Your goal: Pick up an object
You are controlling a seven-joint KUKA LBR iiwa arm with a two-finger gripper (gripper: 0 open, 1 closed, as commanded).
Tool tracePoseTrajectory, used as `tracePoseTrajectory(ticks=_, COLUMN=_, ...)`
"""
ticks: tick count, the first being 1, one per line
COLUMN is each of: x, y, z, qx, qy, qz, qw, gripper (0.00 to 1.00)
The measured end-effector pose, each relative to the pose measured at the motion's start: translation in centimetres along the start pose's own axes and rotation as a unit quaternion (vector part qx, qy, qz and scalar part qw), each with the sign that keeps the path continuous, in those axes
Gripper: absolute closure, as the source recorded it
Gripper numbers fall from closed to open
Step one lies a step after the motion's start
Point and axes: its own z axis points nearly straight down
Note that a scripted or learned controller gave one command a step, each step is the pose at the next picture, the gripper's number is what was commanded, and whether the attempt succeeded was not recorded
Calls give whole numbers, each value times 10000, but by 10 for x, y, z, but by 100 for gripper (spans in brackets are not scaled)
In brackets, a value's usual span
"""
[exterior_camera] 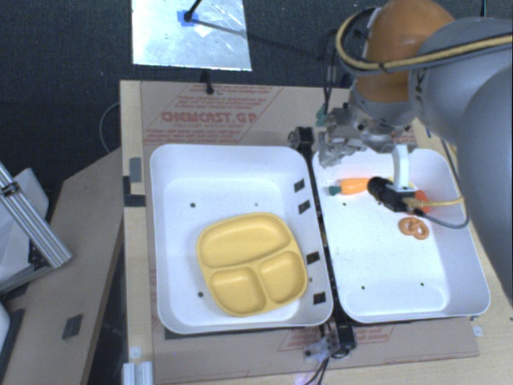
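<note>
Single fixed camera above bench [240, 107], slanted down, both bins.

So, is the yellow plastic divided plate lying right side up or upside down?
Right side up: the yellow plastic divided plate shows its three sunken compartments, flat in the left white bin.

Red print reading "CHEMCAST GP" on brown board [210, 111], far side of bins, left of gripper [337, 152]; rest illegible.

Bright overhead light glares off the white bins [240, 163]; the arm [469, 79] looks blurred.
</note>
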Motion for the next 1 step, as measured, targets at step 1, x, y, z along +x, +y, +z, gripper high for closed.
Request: tracePoseTrajectory(ticks=1, x=61, y=16, z=4, qx=-7, qy=-5, qz=6, qw=10000, gripper=100)
